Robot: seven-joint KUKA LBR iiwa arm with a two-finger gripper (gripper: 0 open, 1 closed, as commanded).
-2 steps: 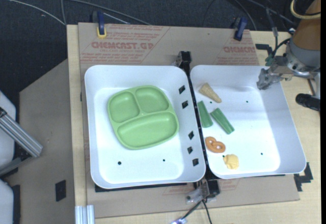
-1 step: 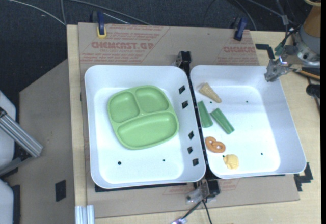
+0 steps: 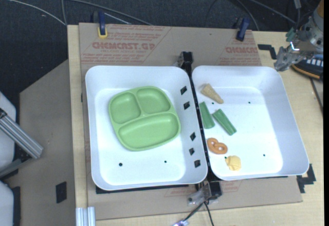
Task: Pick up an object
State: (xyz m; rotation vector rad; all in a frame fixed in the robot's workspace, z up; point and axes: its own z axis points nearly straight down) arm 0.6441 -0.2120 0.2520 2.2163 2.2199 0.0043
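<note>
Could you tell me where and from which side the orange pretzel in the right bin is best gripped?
Probably from straight above, closing across the narrow width of the pretzel. It lies flat on the floor of the right bin, and that width looks free of the yellow piece below it.

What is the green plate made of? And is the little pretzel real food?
The green plate looks like moulded plastic: one even colour, smooth matte surface, three rounded sections. The pretzel seems to be a toy, probably plastic or rubber, since its orange is flat and slightly shiny, though it is too small to be sure.
</note>
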